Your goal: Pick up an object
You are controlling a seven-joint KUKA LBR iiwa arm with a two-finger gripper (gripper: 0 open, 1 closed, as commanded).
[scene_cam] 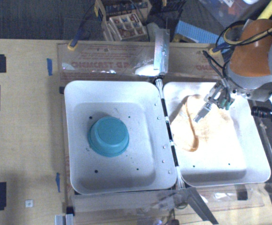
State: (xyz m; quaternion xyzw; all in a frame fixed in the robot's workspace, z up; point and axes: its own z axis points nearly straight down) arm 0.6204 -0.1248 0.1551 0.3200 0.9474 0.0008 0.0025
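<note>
You had the counter (18, 139) under everything, pale wood with dark tape marks along its left edge and small blue tape bits near the left bin. On it sat two shallow white bins, touching along their shared wall. The left bin (79, 97) held a teal bowl (109, 136), upside down, left of the bin's middle and well apart from every wall. The right bin (230, 168) held a tan band (191, 125), a thin floppy loop lying flat on the floor of its left half, running from the far wall toward the middle, close to the shared wall. The floor around it looked faintly stained tan.

Your arm (253, 55) came in from the far right, its orange band above the far right corner of the right bin, with yellow and black cables looped over it. The tool (202, 112) pointed down and to the left, over the far part of the right bin, its tip just beside the right side of the band, at or just above its edge. You could see a light, narrow tip there, but I cannot tell how far apart the tool stood, and nothing showed as gripped in it.

Beyond the bins lay a clear plastic sheet (108, 64) with red lettering, and farther off a small wooden crate (124, 20) on dark floor.
</note>
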